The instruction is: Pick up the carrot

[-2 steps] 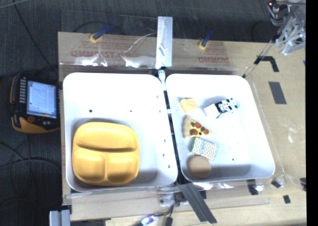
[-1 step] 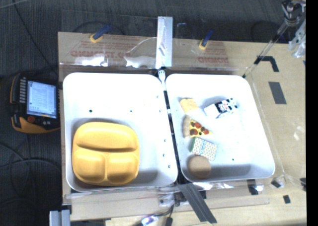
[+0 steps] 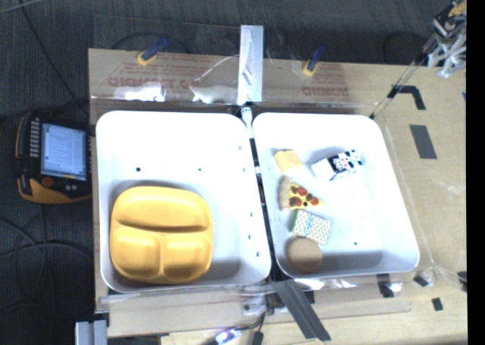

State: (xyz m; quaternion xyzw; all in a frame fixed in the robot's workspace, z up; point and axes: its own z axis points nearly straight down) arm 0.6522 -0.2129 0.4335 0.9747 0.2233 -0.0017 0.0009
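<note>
Large yellow loaf-shaped toy point(image 3: 161, 231) lies in the left white bin point(image 3: 174, 127); right white bin point(image 3: 379, 184) holds a pizza slice point(image 3: 300, 196), a green-checked packet point(image 3: 312, 227) and a brown round piece point(image 3: 305, 254); which is the carrot cannot be told

Two white bins point(image 3: 174, 127). Left bin: big yellow bread loaf point(image 3: 161, 231). Right bin: pizza slice point(image 3: 299, 196), yellow with red dots; green-white checkered block point(image 3: 311, 227); brown round item point(image 3: 304, 253); black-and-white spotted carton point(image 3: 340, 163); pale yellow piece point(image 3: 288, 160).
</note>
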